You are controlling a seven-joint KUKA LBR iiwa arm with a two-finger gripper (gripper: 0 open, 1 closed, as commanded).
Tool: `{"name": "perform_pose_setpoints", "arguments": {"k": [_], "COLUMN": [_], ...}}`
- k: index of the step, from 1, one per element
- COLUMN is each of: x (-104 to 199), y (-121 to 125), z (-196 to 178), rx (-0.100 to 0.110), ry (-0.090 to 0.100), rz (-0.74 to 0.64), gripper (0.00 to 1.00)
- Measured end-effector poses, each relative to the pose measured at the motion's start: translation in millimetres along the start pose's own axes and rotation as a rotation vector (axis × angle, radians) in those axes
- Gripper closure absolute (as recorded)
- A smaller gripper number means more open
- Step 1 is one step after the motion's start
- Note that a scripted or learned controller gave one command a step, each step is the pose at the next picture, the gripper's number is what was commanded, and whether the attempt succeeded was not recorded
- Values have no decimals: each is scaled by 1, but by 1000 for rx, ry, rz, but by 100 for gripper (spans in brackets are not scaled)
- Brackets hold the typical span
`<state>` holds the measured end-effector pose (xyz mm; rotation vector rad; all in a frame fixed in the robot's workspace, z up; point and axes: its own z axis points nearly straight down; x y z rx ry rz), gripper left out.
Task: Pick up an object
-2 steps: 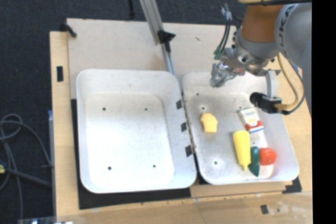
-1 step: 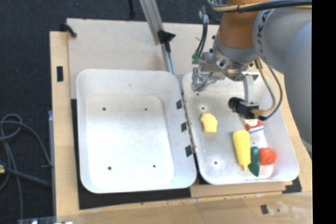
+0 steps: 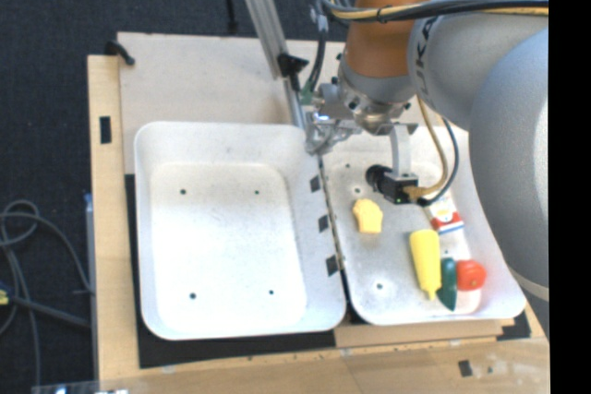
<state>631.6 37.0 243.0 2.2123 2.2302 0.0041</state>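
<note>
While the gripper (image 3: 320,138) hangs at the right bin's (image 3: 388,300) far-left corner, state unclear, yellow block (image 3: 367,217) looks light, stiff; grab its sides.

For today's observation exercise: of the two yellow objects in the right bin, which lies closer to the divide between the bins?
The small yellow chunk; the longer yellow piece lies further right, beside the green and red items.

The grey arm (image 3: 499,97) entered from the right and filled the far right of the scene, its bulk sloping down toward the near right. Its orange band (image 3: 397,9) sat above the wrist, wrapped by looping cables. Below the band the wrist pointed downward, and the gripper (image 3: 323,132) hung at its lower left end, small and metallic.
</note>
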Motion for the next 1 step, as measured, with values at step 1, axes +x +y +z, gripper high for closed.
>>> {"name": "perform_pose_setpoints", "arguments": {"k": [1], "x": [46], "y": [-11], "z": [-1], "rx": [2], "ry": [0], "rz": [1], "gripper": [100]}}
